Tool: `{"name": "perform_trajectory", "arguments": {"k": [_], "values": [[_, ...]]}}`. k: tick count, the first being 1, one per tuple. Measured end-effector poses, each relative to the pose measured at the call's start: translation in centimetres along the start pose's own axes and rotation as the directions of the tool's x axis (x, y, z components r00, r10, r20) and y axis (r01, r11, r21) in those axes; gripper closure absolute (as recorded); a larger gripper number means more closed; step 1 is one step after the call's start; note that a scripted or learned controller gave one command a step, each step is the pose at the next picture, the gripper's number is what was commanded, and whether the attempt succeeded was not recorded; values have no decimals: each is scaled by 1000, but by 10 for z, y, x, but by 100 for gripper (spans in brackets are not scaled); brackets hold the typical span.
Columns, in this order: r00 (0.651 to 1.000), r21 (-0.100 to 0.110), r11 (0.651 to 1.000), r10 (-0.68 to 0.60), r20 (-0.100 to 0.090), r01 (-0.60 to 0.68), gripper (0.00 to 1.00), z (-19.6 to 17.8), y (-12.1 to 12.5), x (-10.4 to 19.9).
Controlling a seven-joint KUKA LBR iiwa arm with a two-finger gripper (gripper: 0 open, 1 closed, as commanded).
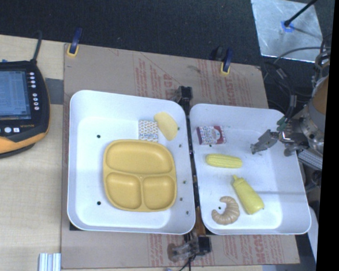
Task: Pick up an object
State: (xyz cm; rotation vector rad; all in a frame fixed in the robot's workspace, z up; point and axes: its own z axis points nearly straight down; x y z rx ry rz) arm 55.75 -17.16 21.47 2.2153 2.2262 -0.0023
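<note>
The claw [266,141] hangs over the right bin [297,176] with nothing between its parted fingers — corn cob [224,161] just left, mustard bottle [248,195] below it.

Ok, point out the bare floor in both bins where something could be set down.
Left white bin: the yellow three-compartment plastic plate crowds it; bare strips run along its left wall and front. Right white bin: free between the yellow corn cob and gripper; tight around the yellow squeeze bottle and tan croissant.

Cardboard-covered bench [242,85] with two bins [78,154], pendant [12,106].
</note>
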Motion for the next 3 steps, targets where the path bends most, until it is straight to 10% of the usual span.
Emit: {"name": "perform_trajectory", "arguments": {"k": [1,2,3], "values": [[1000,5,1000,0,-2,0,0,116,-37,25],[1000,7,1000,-5,-1,5,100,106,-37,24],[1000,2,1000,-1,-3,1,100,22,-18,116]]}}
